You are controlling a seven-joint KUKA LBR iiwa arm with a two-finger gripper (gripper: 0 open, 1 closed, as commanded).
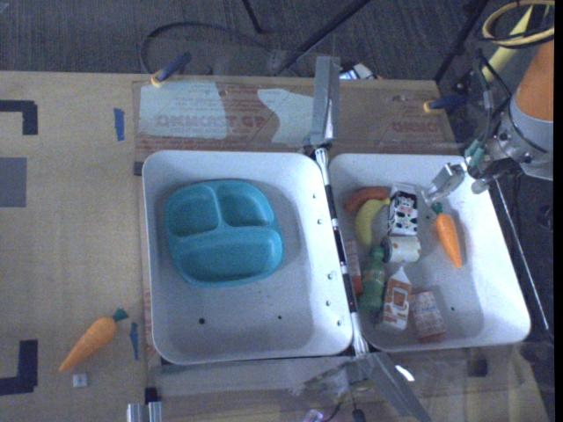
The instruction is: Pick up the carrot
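Lowest in frame, nearest us, we see a toy carrot (88,341) on the bare desk (62,236), left of the left bin (242,337); its orange tip points lower left and its green top upper right. Left bin holds a blue divided plate (224,231), three compartments, upside facing us.

Right bin (493,315) holds the clutter. We count a second carrot (449,239) near the right-hand wall, long axis close to vertical in the view, slightly tilted, green top at the upper end, narrow tip toward the lower right. It lies flat on the bin floor, apart from the other items. Just left of it: a black-and-white cow-pattern carton (403,212), a pale round can (404,249), a yellow banana (370,221) with an orange-red item (363,197) above it, a green bottle (374,281), a small brown-and-white carton (397,299) and a pinkish packet (428,313). Labels are too small for us to read.

Gripper (442,185) hangs over the upper right part of the right bin, just above the carrot's green end, nothing between its fingers; we cannot tell whether they are spread or together. Arm's orange band (538,90) shows at far right.

Cardboard (220,117) behind the bins carries printed lettering, upside down and not legible. Blue tape marks (119,123) sit on the desk.
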